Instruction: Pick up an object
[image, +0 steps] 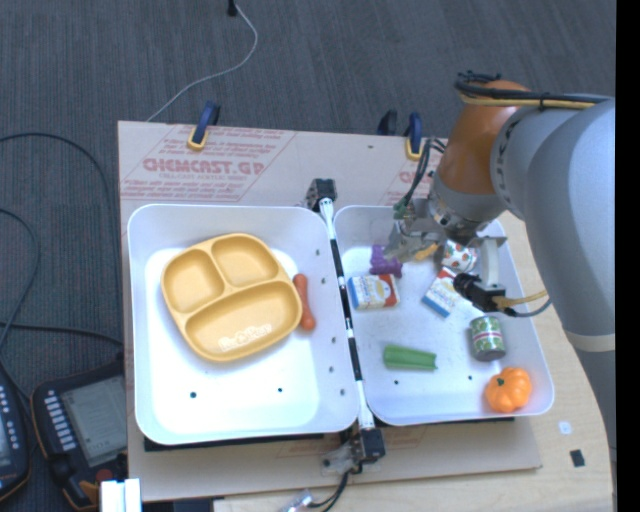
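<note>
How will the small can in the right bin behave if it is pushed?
The can seems to lie on its side, so it would probably roll across the smooth bin floor. Its round, shiny-looking wall may slip in a grasp. It looks rigid, unlikely to deform.

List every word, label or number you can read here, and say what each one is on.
"CIENCAST.GR", roughly, in red: on the board behind the bins; the smaller red lines under it are too blurred to read.
White embossed mark on the yellow plate: too blurred to read.
Labels on the carton, packet and can: too small to read.
</note>
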